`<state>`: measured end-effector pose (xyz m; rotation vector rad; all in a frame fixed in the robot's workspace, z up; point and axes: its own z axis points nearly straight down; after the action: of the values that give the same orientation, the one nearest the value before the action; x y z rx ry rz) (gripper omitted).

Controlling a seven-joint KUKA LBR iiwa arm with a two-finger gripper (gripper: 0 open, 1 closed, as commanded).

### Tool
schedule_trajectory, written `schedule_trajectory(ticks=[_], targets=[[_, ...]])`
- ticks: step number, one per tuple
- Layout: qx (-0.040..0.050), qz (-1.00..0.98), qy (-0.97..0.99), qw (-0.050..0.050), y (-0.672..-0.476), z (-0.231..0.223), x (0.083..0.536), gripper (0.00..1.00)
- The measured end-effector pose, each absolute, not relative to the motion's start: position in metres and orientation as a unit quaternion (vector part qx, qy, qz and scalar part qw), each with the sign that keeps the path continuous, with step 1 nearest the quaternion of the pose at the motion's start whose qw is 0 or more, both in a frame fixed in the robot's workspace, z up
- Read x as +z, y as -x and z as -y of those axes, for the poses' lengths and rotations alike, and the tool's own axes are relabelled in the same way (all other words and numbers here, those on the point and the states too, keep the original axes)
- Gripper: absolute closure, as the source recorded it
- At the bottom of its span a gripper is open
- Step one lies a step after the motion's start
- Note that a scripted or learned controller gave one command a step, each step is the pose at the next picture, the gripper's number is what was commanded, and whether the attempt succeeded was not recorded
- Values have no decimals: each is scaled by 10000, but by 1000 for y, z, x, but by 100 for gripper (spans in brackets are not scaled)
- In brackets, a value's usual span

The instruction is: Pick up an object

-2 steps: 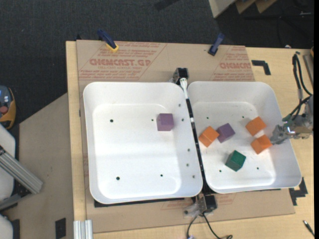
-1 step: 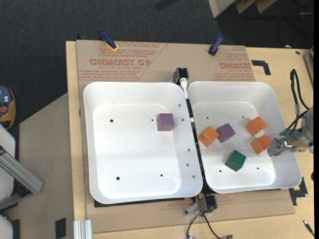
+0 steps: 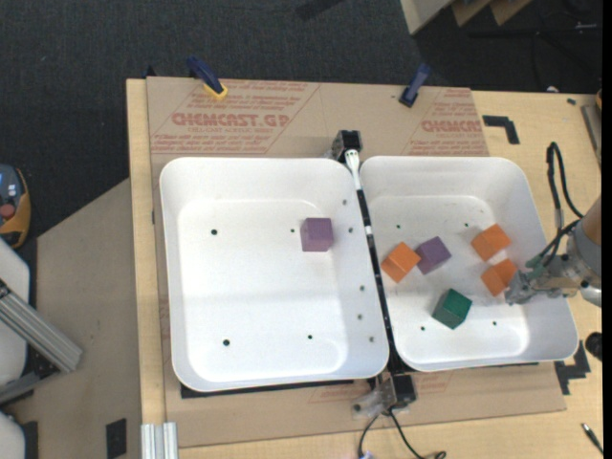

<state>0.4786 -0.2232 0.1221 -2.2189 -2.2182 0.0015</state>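
A lone purple cube (image 3: 316,234) sits in the left bin (image 3: 191,285), toward its upper right and near the wall shared with its neighbour, the rest of that smooth white plastic floor marked by a few small dark holes. The two shallow, round-cornered bins lie side by side on a cardboard sheet (image 3: 249,113) printed with reddish lettering and held at its far edge by two blue clamps (image 3: 206,76), all on a pale wooden bench above dark carpet. In the right bin (image 3: 459,175), an orange cube (image 3: 401,261) lies just beside a second purple cube (image 3: 433,253), the two nearly touching, with a green cube (image 3: 451,308) lower down and apart from them. Further right, another orange cube (image 3: 491,241) sits above a third orange cube (image 3: 498,277). The gripper (image 3: 525,284), reaching in over the bin's right wall, is low and directly beside that third orange cube, which appears to touch its fingertips on the left; whether the fingers are spread or closed cannot be told, and no cube is visibly between them. A black cable (image 3: 555,175) loops above the arm at the bench's right side.
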Motion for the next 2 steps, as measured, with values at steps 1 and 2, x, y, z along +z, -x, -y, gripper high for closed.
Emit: schedule_trajectory(ticks=[1,2], targets=[[4,7070,7072,15,-479,223,114,100],[-1,7068,7074,-2,-479,224,116,100]])
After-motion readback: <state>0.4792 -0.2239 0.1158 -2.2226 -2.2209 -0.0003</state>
